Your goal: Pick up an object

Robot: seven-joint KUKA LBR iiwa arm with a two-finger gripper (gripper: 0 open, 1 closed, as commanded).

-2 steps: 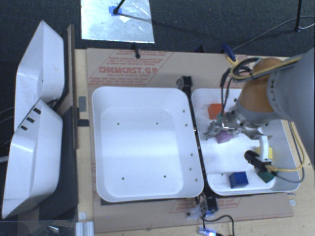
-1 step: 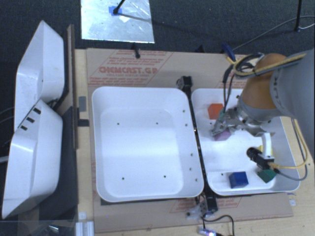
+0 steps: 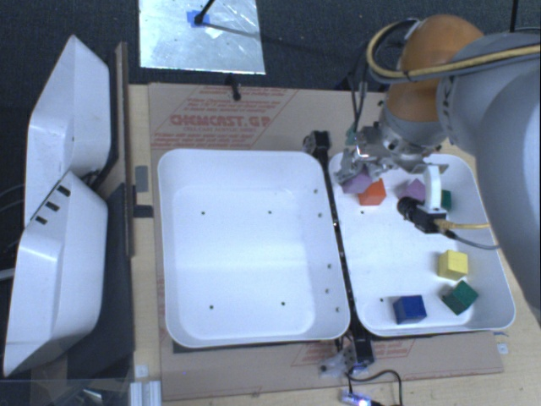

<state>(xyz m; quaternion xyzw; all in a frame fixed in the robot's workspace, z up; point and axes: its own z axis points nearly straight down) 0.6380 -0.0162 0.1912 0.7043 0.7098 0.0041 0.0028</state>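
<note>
My gripper hangs low over the far left corner of the right bin, below the orange-banded wrist. Right under it lies a pale purple block, partly hidden by the gripper. An orange block touches that purple one on its near side. Further right are a second purple block and a small green piece. Toward the bin's near right sit a yellow cube, a dark green block and a blue cube.
The left bin lies beside the right one, split from it by a black divider. A black cable fitting with a yellow lead hangs off the arm over the right bin. White housings stand at the far left.
</note>
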